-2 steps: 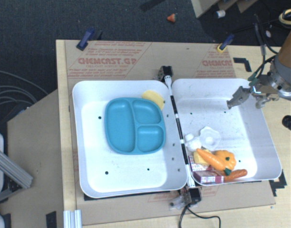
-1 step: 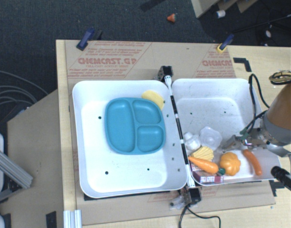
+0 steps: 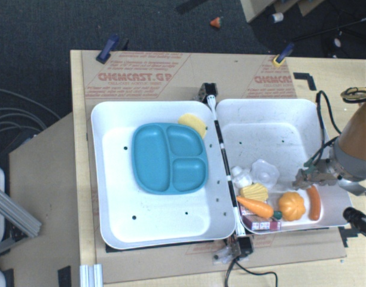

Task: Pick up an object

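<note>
The right bin [image 3: 261, 115] holds toy foods in its near corner: a carrot [image 3: 255, 207], a round orange fruit [image 3: 291, 205], a red sausage [image 3: 315, 201], a ridged yellow piece [image 3: 254, 191] and clear plastic items [image 3: 264, 172]. A small flat packet [image 3: 264, 225] lies against the near wall. My gripper [image 3: 310, 177] reaches in from the right and hangs low just above the far end of the sausage, right of the clear items. Nothing visibly hangs from it.
The left bin [image 3: 111, 160] carries a blue divided plate [image 3: 168, 158], with a yellow fruit [image 3: 193, 124] behind it at the far right corner. The grey arm [image 3: 350, 154] covers the right bin's right wall. A black cable [image 3: 324, 118] runs along that side.
</note>
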Motion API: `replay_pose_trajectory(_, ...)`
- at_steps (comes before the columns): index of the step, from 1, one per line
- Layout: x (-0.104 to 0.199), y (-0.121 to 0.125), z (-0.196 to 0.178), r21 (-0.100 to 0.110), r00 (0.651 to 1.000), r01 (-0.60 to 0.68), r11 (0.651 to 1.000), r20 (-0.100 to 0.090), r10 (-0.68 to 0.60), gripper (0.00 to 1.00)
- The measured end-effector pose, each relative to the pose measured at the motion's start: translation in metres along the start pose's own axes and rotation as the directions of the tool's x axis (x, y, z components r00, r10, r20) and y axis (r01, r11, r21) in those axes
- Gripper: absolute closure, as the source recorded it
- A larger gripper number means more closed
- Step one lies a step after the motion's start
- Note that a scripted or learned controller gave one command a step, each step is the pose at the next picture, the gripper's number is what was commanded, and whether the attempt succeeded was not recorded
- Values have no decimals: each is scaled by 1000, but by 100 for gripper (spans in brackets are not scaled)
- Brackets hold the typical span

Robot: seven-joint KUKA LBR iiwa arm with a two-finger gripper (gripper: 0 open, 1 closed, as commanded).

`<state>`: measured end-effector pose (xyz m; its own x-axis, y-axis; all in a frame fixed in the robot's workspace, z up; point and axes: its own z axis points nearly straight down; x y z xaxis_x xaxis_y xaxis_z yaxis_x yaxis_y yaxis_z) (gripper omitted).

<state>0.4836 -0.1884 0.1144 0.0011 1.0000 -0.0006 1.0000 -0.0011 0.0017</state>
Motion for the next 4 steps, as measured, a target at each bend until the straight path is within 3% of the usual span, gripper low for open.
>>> replay_pose_trajectory(1,22,-4,-72,1,1000,2,1000,-1,-2,100)
replay_pose_trajectory(2,22,-4,-72,1,1000,2,1000,-1,-2,0)
replay_pose_trajectory(3,49,-5,30,2,1000,1,1000,-1,-1,0)
replay_pose_trajectory(4,94,-5,30,5,1000,2,1000,-3,-2,0)
